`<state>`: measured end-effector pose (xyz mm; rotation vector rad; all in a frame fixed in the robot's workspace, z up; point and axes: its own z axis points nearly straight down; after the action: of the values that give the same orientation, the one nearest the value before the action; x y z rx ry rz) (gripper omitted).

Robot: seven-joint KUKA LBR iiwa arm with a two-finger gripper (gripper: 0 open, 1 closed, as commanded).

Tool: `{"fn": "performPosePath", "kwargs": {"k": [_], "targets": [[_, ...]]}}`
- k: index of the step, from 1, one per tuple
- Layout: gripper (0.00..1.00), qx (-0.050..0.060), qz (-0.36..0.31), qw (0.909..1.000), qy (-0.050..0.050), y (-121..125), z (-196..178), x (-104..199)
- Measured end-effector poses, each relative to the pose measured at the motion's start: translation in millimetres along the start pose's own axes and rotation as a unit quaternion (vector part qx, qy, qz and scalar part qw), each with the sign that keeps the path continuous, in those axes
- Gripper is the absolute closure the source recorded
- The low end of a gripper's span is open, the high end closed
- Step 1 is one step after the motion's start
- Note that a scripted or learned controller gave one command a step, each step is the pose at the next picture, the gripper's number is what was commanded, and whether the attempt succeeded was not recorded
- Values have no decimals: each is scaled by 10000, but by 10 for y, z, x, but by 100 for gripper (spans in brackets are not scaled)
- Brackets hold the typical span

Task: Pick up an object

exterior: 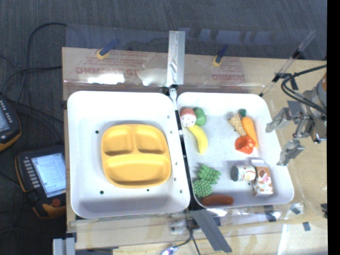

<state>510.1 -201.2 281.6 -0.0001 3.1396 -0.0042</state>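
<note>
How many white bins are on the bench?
2. The left bin holds a yellow tray. The right bin sits right beside it and holds the toy food, such as the banana and carrot.

banana (199,137) | yellow, curved | flat | right bin (276,142), left part

Bright, even light; slightly soft, faint shadows.

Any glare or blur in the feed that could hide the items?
Camera view: bright glare on the clear sheet behind the bins; right bin evenly lit, banana and carrot sharp; gripper at the right bin's edge, slightly soft.
</note>
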Motion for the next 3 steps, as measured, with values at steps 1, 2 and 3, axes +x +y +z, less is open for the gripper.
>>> {"fn": "performPosePath", "kwargs": {"k": [1, 2, 3], "targets": [[0, 19, 788, 9968, -122, 72, 1546, -417], [0, 7, 717, 9974, -60, 132, 1922, -1187], [100, 34, 704, 9975, -83, 136, 1794, -1209]]}}
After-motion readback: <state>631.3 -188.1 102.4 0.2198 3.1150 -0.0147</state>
